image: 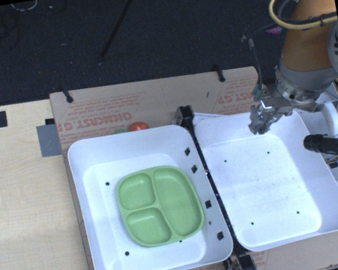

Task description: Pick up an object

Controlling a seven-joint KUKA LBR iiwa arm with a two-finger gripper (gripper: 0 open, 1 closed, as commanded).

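Note:
A light green plate (159,205) with three compartments lies flat in the middle of the left bin (91,170). My gripper (261,120) hangs over the far edge of the right bin (281,221), near its back right corner, well away from the plate. Nothing shows in it. The grey arm with its orange band (307,35) reaches in from the upper right.
A small red object (138,127) and a bit of green (118,131) peek out behind the left bin's far wall, on the cardboard sheet (150,102). A black clip strip (203,177) joins the two bins. A black fitting (323,143) sits at the right bin's right rim.

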